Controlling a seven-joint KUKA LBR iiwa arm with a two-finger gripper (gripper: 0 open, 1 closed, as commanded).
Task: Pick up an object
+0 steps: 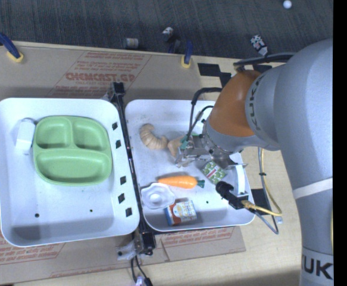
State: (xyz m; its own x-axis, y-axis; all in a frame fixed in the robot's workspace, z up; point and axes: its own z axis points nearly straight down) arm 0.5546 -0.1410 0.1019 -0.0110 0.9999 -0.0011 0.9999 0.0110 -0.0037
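My gripper [187, 151] is down low in the right bin [161, 109], under the arm's orange band. It sits just right of a tan croissant-shaped toy [152, 137], whose right end is at the gripper's tip. An orange carrot [179, 182] lies just below the gripper. A green patterned piece [212, 171] shows at the gripper's lower right, partly hidden by the wrist. Nothing is visibly held.
A fried-egg toy [153, 195] and a small printed box [182, 211] lie near the right bin's front edge. The left bin [12, 219] holds a green divided plate [72, 148] and a white object [24, 134] at its left wall. Cables trail by the right bin's right side.
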